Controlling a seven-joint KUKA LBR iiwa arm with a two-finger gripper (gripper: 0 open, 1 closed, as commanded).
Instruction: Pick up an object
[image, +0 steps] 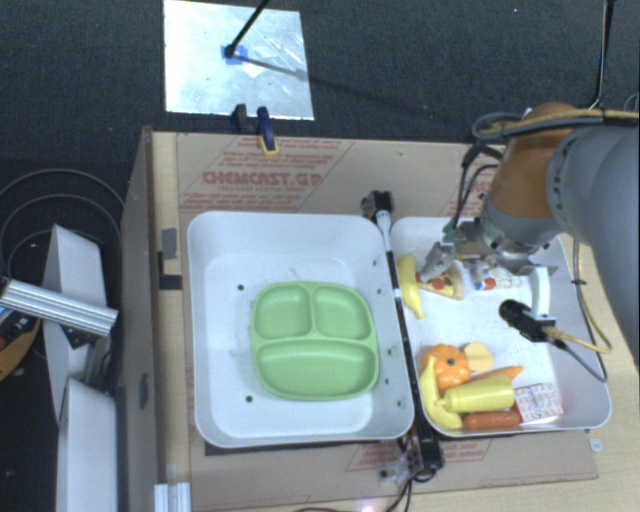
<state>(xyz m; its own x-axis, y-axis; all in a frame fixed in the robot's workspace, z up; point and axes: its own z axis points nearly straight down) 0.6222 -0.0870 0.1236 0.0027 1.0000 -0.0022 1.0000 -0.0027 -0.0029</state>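
**A:** What is laid out on the bench?

**B:** Two shallow white bins are set side by side on a brown cardboard sheet (290, 170). In the left bin (215, 300) a green divided plate (315, 340) is seen lying flat near the middle, with three compartments. In the right bin (585, 400) a cluster of toy food is gathered at the near end: an orange piece (450, 368), a yellow-green cylinder (482, 397), an orange carrot-like stick (490, 422) and a small red-and-white packet (540, 402), all touching or just beside one another. A yellow banana-shaped piece (409, 286) is placed along the bin's left wall, farther back.

**A:** And the arm?

**B:** The grey arm (600, 190), with its orange band, is reached in from the right, over the far half of the right bin. The gripper (452, 262) is lowered just right of the banana piece, above a small yellow and red item (442, 286) that cannot be made out clearly.

**A:** Is anything held?

**B:** That cannot be told; the view is too blurred there for the grip to be judged, and nothing is clearly seen lifted off the bin floor

**A:** Anything else nearby?

**B:** A black cylindrical part (518, 318) with a cable is seen below the wrist
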